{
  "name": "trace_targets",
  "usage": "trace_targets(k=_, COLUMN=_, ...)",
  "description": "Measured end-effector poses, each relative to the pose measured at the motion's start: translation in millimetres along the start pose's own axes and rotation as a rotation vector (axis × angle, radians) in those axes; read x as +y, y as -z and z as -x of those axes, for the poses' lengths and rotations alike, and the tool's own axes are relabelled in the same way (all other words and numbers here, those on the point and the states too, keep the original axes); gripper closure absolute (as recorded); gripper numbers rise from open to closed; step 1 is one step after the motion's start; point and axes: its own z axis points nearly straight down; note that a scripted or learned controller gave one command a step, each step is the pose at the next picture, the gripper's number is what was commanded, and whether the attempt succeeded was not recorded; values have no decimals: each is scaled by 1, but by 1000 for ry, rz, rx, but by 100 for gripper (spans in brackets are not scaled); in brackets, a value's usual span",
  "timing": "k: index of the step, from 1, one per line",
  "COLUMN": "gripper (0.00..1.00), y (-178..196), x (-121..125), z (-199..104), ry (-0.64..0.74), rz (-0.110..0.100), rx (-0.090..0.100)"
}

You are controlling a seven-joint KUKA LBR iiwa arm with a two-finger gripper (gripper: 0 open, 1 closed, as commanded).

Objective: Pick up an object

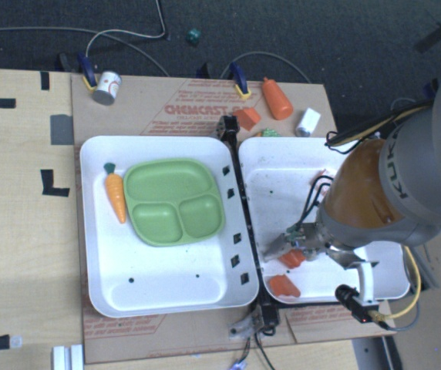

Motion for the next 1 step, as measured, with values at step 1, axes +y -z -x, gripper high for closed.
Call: trace_targets(k=1, gripper=100, y=10, x=1, z=0, ry=-1, rz=2, rx=-1)
